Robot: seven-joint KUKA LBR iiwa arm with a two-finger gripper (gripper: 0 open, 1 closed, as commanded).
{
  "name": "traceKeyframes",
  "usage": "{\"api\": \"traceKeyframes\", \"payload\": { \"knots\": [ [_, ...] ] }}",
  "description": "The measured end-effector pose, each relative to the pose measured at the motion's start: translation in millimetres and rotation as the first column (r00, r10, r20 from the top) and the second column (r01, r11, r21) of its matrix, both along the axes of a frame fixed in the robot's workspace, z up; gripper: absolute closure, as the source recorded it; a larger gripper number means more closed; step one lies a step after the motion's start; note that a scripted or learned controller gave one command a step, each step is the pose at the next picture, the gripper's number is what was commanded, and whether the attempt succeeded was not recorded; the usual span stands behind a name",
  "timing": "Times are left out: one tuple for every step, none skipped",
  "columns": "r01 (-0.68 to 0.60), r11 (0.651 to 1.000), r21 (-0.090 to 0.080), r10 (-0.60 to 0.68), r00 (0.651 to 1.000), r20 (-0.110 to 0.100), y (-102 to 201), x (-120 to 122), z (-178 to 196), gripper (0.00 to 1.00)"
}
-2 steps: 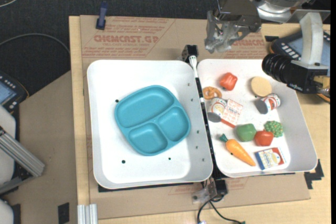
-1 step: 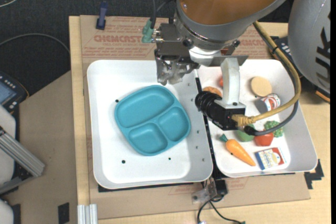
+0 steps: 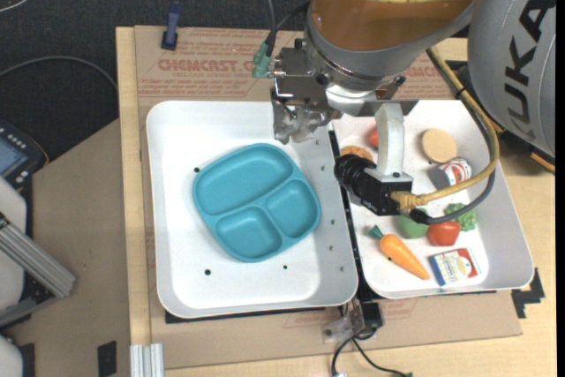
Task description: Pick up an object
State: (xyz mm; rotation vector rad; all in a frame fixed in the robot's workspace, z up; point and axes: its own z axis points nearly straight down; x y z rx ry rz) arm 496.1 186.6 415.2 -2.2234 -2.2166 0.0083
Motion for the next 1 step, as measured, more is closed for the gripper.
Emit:
{"api": "traceKeyframes", "payload": {
  "knots": [
    [-0.007, 1.000, -0.002, 0.007, 1.000, -0.009, 33.7, -19.6, -108.1, 1.00]
  ]
}}
